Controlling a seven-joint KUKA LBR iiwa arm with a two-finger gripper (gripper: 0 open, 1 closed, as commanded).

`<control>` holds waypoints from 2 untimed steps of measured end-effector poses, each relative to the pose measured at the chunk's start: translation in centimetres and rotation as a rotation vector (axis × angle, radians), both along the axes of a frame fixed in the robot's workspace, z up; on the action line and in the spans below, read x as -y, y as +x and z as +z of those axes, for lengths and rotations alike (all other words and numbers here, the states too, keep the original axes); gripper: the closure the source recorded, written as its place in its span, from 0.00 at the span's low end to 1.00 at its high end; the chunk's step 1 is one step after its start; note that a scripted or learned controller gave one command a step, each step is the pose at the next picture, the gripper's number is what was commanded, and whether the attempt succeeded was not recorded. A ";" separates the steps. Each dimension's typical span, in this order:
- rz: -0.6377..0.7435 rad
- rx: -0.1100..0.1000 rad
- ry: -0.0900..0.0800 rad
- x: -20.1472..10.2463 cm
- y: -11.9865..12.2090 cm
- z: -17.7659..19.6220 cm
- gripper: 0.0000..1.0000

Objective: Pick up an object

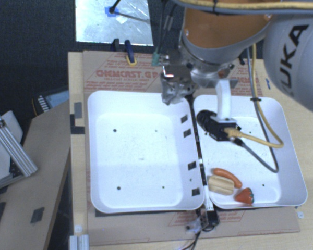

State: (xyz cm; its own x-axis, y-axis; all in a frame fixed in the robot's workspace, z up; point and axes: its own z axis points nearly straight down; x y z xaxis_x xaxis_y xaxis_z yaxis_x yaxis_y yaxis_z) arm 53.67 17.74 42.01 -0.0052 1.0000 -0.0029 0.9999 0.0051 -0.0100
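My gripper (pixel 175 94) hangs over the far edge of the left bin (pixel 135 158), close to the divider between the two bins. Nothing shows between its fingers. In the right bin (pixel 281 155), near the front left corner, lies a toy hot dog (pixel 224 180) with a tan bun and an orange-red sausage. Just to its right sits a small red strawberry-like piece (pixel 244 195). Both lie well forward of the gripper, on the other side of the divider.
The bins rest on a cardboard sheet (pixel 120 72) with red print. A shiny metal plate (pixel 115 13) lies behind the bench. An aluminium frame (pixel 8 145) stands at the left edge. Black clips (pixel 188 133) run along the divider.
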 end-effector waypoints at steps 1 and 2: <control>-0.008 0.015 0.004 6.2 -5.2 4.5 1.00; -0.005 0.012 0.003 6.1 -5.0 2.9 1.00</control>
